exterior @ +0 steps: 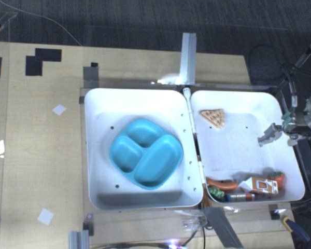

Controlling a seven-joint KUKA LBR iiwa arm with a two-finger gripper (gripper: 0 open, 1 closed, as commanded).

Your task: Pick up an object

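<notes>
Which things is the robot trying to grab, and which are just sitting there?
For the job: gripper; waffle piece; pile of toy food along the right bin's near edge.

Just sitting there: blue divided plate; left bin.

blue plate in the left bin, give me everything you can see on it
The blue plate is a rounded, glossy dish that looks like plastic, split by raised ridges into three compartments, all bare. It lies flat and right side up near the middle of the left bin, turned at an angle, touching only the bin floor.
</notes>
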